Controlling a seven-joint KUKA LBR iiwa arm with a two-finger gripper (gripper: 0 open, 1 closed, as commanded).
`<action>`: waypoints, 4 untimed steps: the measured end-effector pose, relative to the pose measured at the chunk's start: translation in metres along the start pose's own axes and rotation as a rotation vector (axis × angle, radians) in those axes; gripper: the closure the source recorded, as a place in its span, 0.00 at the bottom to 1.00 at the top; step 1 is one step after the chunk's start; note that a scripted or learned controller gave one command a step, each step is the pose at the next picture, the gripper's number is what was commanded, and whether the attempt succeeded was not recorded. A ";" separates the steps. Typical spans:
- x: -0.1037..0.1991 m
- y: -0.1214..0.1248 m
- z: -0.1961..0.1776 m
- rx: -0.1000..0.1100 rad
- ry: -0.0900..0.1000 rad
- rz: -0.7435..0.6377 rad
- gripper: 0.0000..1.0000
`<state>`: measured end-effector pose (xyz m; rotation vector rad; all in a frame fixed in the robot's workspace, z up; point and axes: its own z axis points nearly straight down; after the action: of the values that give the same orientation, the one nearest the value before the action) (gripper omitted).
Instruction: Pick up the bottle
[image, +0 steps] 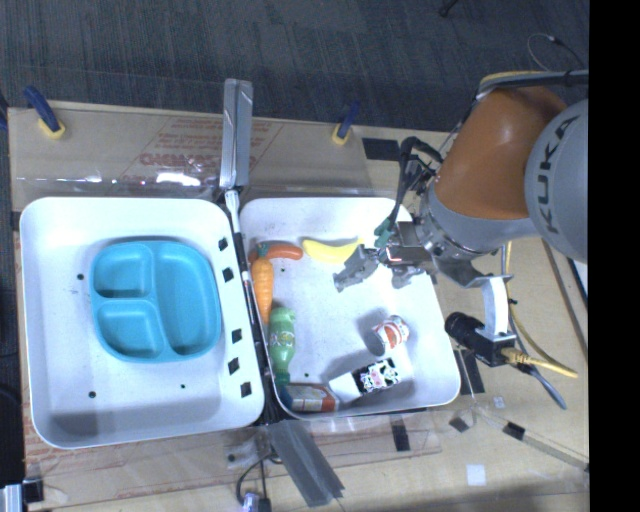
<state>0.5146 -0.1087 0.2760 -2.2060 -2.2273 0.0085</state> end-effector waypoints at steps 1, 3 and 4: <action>0.081 -0.010 0.028 -0.001 -0.001 0.444 0.00; 0.205 -0.036 0.088 -0.003 -0.001 0.868 0.00; 0.270 -0.025 0.188 -0.002 0.002 1.078 0.00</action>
<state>0.4856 0.1614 0.0887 -3.0404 -0.7800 0.0084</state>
